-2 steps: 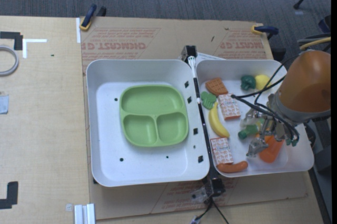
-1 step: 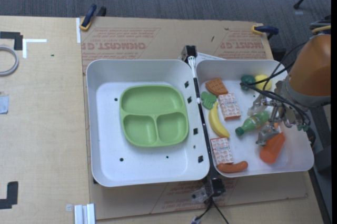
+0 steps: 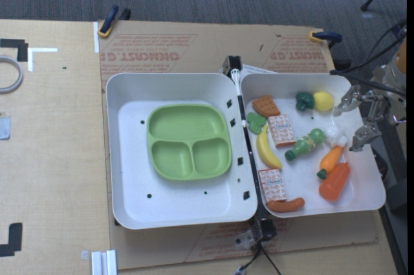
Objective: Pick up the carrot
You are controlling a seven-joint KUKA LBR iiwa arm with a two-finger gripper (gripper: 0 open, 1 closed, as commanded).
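Note:
The carrot (image 3: pixel 330 160) is small and orange with a green end. It lies in the right bin (image 3: pixel 362 202) near the right wall, between a green bottle (image 3: pixel 305 144) and an orange bottle (image 3: pixel 334 182). My gripper (image 3: pixel 355 120) hangs over the right bin's right edge, up and to the right of the carrot and apart from it. Its two metal fingers stand open with nothing between them.
The right bin also holds a banana (image 3: pixel 266 149), two small cartons (image 3: pixel 281 130), a sausage (image 3: pixel 284 205), broccoli (image 3: pixel 304 101), a lemon (image 3: pixel 323 100) and a brown piece of bread (image 3: pixel 265 105). A green divided plate (image 3: pixel 189 141) lies in the left bin (image 3: pixel 123 189).

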